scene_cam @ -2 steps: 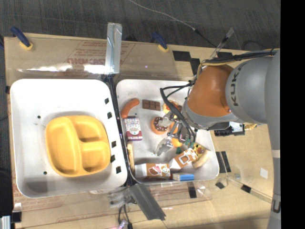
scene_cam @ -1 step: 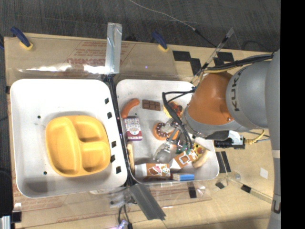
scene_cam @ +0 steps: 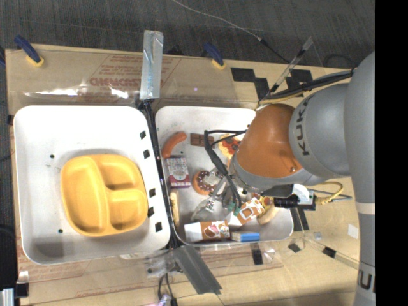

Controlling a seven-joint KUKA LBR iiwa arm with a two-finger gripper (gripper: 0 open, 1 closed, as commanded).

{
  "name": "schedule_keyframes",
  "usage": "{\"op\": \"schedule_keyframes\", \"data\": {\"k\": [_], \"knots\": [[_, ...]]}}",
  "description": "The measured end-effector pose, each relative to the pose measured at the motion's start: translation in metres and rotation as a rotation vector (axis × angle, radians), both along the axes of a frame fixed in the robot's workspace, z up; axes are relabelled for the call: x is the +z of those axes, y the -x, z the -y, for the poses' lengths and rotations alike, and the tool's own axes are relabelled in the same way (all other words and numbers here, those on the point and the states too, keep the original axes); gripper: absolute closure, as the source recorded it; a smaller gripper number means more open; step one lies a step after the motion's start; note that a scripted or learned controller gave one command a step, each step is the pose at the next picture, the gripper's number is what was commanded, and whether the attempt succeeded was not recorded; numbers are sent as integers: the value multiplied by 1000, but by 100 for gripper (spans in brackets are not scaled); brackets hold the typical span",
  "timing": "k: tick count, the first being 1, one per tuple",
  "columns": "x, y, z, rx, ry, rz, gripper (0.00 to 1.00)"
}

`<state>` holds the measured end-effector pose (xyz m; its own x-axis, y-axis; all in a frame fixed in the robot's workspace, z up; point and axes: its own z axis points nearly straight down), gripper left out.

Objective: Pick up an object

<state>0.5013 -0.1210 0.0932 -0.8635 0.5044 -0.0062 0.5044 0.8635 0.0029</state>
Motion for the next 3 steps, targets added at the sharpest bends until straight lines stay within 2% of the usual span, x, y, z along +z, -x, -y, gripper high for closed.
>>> {"op": "schedule_keyframes", "data": {"k": [1,2,3], "knots": [[-1,-45,-21,-104,-1,-6,0],[11,-48,-18,-103,7,8,100],[167,-100,-18,-79,1,7,100]]}}
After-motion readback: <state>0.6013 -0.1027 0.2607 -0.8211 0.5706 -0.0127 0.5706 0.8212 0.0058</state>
